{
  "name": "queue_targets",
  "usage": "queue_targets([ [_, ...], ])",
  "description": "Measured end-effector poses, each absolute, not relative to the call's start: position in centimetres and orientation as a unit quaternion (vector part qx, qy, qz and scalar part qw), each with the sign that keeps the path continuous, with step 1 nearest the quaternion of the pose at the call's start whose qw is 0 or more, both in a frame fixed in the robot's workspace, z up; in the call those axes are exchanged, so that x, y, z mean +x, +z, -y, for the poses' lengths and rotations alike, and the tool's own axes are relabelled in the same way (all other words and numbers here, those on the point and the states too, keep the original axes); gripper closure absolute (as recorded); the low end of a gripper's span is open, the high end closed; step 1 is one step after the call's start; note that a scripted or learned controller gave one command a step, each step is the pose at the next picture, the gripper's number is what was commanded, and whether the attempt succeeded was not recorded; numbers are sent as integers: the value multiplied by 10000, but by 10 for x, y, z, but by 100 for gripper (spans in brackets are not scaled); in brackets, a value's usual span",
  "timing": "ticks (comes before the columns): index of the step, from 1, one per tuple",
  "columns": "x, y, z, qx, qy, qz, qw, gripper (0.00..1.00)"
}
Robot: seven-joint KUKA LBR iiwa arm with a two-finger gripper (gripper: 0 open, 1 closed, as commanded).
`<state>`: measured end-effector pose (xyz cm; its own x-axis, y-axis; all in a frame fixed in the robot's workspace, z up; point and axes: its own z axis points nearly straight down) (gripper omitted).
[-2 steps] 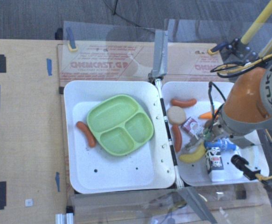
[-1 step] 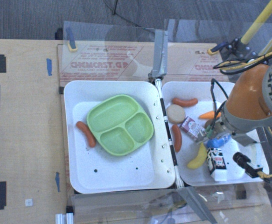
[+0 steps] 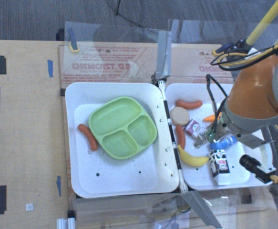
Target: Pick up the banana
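- Camera view: we see the grey arm with the orange band (image 3: 253, 92) reaching in from the right, over the right shallow white bin (image 3: 241, 179).
- The two-finger metal gripper (image 3: 206, 138) hangs low over the middle of that bin; we cannot tell how it is set or whether it grips anything, the tip is too small and cluttered.
- The yellow curved banana (image 3: 192, 159) lies flat at the near left of the right bin, just beside the divider, near the gripper but apart from it.
- Next to the banana on the right: a small black-and-white carton (image 3: 219, 164).
- Far of the banana: a red sausage (image 3: 180, 136) along the divider, a round tan bun-like piece (image 3: 180, 116), another red sausage (image 3: 189, 104) at the far side.
- Blue item (image 3: 224, 140) sits right beside the gripper; we cannot identify it.
- Left shallow white bin (image 3: 81, 175) holds a green three-compartment plastic plate (image 3: 123, 127) and one more red sausage (image 3: 87, 136) just left of the plate.
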<state>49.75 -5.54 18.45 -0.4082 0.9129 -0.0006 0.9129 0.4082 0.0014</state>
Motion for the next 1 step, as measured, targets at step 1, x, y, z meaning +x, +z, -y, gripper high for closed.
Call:
queue_targets([
  [1, 498, 244, 27, 6943, -2, -7197, 4, 100],
])
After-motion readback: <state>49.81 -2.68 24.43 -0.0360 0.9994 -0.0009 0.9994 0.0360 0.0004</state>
